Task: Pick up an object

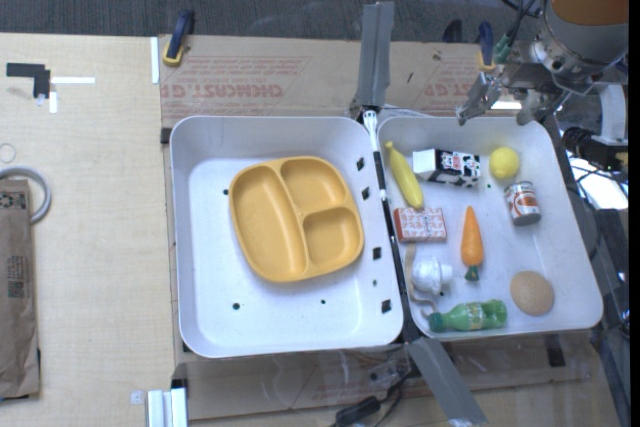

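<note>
The right bin (575, 215) holds several items: a banana (404, 175), a black-and-white carton (448, 164), a lemon (505, 162), a small can (523, 203), a carrot (472, 240), a pink box (420, 224), a white object (430, 275), a green bottle (470, 316) and a brown egg-shaped thing (532, 293). My gripper (497, 111) hangs over the bin's far edge, above the carton and lemon. It is open, with nothing between its fingers.
The left bin (200, 245) carries a yellow divided plate (296, 216). A grey divider (376, 55) rises between the bins at the back. Cardboard (260, 75) lies behind them, and a brown bag (15, 295) sits at the far left.
</note>
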Motion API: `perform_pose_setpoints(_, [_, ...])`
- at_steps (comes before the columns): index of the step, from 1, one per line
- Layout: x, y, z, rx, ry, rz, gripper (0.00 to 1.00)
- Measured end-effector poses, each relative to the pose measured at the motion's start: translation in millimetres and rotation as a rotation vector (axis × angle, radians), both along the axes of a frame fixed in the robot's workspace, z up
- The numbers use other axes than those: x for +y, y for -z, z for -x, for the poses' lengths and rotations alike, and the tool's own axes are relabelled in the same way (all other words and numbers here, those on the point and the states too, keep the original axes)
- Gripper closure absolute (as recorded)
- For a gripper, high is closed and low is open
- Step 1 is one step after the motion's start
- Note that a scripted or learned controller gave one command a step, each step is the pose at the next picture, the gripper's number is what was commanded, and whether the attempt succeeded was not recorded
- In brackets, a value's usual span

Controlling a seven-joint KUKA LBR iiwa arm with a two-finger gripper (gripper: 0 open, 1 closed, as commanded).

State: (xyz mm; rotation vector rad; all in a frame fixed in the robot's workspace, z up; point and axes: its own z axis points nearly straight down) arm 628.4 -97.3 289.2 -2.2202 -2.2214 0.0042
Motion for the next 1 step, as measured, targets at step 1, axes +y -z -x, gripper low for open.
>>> perform_pose_setpoints(1, [-17.7, 170.8, 53.9, 0.0, -0.142, -0.001, 0.0])
